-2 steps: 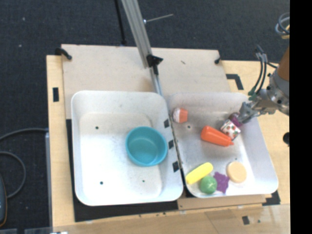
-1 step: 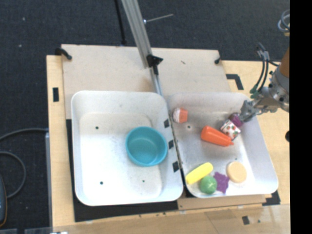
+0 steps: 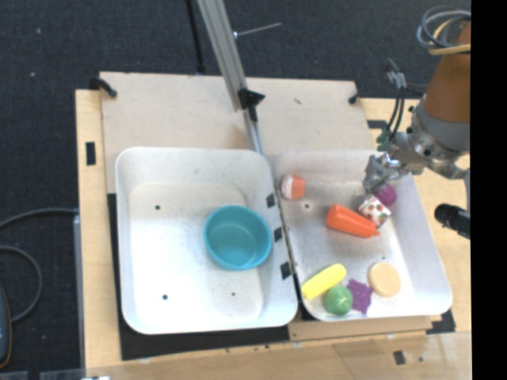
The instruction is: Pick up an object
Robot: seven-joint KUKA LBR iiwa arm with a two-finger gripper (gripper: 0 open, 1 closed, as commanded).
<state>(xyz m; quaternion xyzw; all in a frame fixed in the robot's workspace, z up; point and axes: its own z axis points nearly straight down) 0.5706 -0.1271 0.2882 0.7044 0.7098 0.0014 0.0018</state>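
Gripper (image 3: 379,174), grip unclear, hovers beside carrot (image 3: 352,221) lying crosswise, tip seemingly rightward.

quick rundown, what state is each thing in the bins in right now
Round blue plastic bowl: upright, in left bin.
Orange toy carrot: lying on its side, right bin.
Yellow toy banana: lying flat, touching green ball.
End effector: low over right bin's far side.
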